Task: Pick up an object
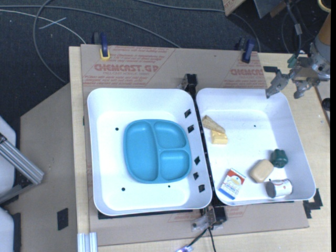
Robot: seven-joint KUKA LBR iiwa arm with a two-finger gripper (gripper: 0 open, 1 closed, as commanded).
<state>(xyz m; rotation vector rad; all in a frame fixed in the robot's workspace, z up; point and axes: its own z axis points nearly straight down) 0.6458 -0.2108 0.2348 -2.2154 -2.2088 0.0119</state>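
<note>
End effector (287,85) above the right bin's (294,121) far right corner, fingers spread with nothing between them, right bin holding cheese wedges (216,130), small carton (231,182), tan lump (261,170) (touching a green piece (279,157)), blue divided plate (157,150) in left bin (102,140).

Blue divided plate (157,150) in white bin (100,140); green ball (279,158).

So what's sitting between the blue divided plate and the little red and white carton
In the camera view, the two bins' adjoining walls with their black clips run between the blue divided plate and the carton; beyond them, bare white bin floor.
</note>
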